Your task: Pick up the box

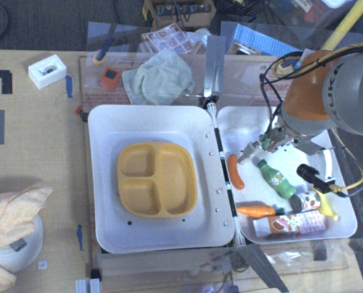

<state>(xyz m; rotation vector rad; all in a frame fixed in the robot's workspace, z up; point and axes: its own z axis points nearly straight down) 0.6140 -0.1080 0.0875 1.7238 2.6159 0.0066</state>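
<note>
The box (294,223) is a long carton, orange and white with a red picture, lying flat along the front edge of the right bin (242,118). My gripper (252,152) hangs over the middle left of that bin, well behind the box and apart from it. It is just above the cap end of a green bottle (277,179) and to the right of a red sausage (234,171). Nothing shows in its grasp.
An orange carrot (255,210) lies left of the box, a yellow banana (324,204) and a small dark can (305,201) just behind it. The left bin (102,127) holds a yellow divided plate (157,179). Cloths, a white block and clutter lie outside the bins.
</note>
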